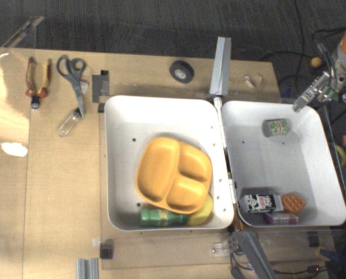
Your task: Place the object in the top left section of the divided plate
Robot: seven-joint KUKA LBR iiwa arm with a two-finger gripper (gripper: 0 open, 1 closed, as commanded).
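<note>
Item, small can: lying on its side in the right bin, upper part, apart from the rest. I judge it light, stiff, prone to roll; take it across the body.

Right bin, lower edge: printed carton, waffle-like toy.

Left bin: yellow divided plate, tilted on a green bottle.

Tool: above the right bin's corner; open or shut, I cannot tell.

Two white bins: left bin, right bin. In the left bin: one yellow divided plate, one green bottle, one yellow-green item at the near right corner, perhaps fruit. In the right bin: one small can, one black-and-white carton, one orange waffle, one purple item. On the bench: one pair of scissors, one pair of pliers, one tape roll.
</note>
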